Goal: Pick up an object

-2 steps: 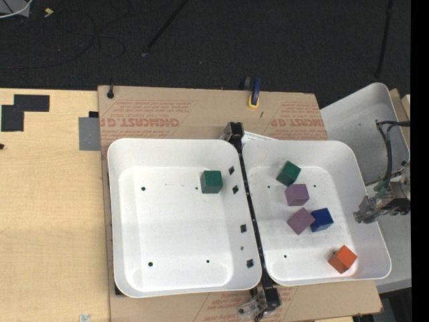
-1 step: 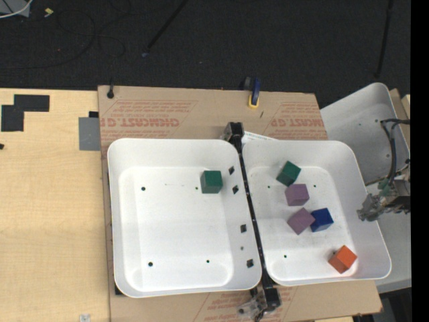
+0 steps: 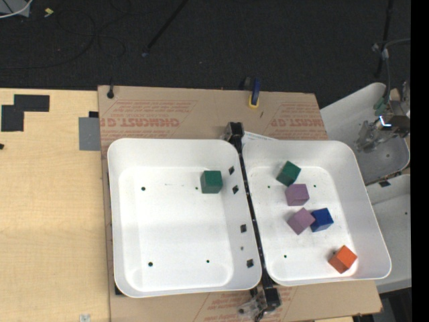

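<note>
Nothing had yet been lifted: the green block (image 3: 289, 173) was left lying in the right bin (image 3: 360, 165), well apart from the pincer (image 3: 387, 122), whose grip could not be told.

A brown cardboard sheet (image 3: 174, 116) with red print lies under two shallow white bins. The left bin (image 3: 114, 213) sits toward 8 o'clock and the right bin (image 3: 373, 213) toward 4 o'clock, their inner rims touching. A black clip (image 3: 234, 131) sits where the rims meet at the far end, and another clip (image 3: 265, 300) at 6 o'clock, at the near end. A blue-and-yellow clamp (image 3: 253, 93) grips the cardboard's far edge at 12 o'clock. At 9 o'clock lies the pale wooden bench top (image 3: 47, 233) — on it a grey square patch (image 3: 88, 133) and, toward 10 o'clock, stepped black tape shapes (image 3: 23, 109). Dark carpet (image 3: 281, 39) spans the top, with a thin cable (image 3: 167, 25) across it.
</note>
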Tool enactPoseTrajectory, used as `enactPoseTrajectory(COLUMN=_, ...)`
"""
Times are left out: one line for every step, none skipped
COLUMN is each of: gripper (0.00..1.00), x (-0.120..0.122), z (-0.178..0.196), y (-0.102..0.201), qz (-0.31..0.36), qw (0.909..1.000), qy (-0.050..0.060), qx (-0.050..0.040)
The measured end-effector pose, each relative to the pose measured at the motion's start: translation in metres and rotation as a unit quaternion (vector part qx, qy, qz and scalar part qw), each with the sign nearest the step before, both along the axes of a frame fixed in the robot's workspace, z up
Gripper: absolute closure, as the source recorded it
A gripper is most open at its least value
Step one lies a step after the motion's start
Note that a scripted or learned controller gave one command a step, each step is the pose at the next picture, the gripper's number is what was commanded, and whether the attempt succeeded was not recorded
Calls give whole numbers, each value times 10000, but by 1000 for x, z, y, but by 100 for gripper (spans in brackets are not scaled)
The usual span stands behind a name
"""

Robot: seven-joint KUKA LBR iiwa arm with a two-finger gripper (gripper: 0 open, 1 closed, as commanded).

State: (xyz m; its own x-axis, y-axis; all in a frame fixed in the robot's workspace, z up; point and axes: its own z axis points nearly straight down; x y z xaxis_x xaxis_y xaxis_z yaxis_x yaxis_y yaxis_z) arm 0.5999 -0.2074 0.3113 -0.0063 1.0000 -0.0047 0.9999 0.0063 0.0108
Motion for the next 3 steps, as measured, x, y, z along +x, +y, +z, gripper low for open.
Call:
enactPoseTrajectory(gripper=100, x=-63, z=-16, y=-6, qz=-42, qw=9999, qy=86, qx=31)
enactPoseTrajectory(gripper=100, x=-126, z=-62, y=-6, qz=-40, qw=9999, qy=88, qx=38)
enactPoseTrajectory(gripper=100, x=-39, z=-55, y=-6, qz=-18, qw=10000, qy=40, qx=15)
